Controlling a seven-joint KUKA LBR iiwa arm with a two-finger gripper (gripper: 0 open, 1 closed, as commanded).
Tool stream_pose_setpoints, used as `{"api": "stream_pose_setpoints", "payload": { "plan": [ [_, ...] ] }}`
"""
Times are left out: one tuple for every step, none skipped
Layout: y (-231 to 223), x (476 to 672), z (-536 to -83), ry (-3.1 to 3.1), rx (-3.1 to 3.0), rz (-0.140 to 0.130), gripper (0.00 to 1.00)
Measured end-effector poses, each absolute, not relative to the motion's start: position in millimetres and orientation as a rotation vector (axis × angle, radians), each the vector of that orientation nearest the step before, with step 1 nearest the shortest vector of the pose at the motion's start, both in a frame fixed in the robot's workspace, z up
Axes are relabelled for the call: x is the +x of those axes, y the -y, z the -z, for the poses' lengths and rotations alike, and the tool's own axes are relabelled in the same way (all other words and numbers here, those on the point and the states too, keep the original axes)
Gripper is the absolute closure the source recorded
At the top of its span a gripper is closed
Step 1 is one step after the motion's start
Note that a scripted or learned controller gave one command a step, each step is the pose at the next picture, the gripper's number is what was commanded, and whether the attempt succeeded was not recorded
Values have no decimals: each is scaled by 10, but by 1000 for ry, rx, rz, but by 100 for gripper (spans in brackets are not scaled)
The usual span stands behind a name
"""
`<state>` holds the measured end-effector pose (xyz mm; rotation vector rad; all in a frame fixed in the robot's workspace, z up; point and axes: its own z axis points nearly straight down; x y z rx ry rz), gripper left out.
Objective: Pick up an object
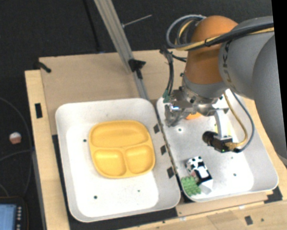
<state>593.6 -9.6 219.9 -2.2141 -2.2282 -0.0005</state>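
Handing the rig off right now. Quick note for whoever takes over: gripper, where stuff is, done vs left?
Gripper: low over the upper left corner of the right bin; finger state unreadable from this angle, with an orange bit peeking out beside it.
Yellow divided tray: lying flat in the left bin, untouched.
Black and white toy and green piece: close together at the right bin's lower left.
Done: no pick confirmed.
Left: grasp and lift one object.
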Motion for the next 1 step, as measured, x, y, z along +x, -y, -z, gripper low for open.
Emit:
{"api": "stream_pose_setpoints", "payload": {
  "plan": [
    [-429,5860,-2356,2231,-2212,6,100]
  ]
}}
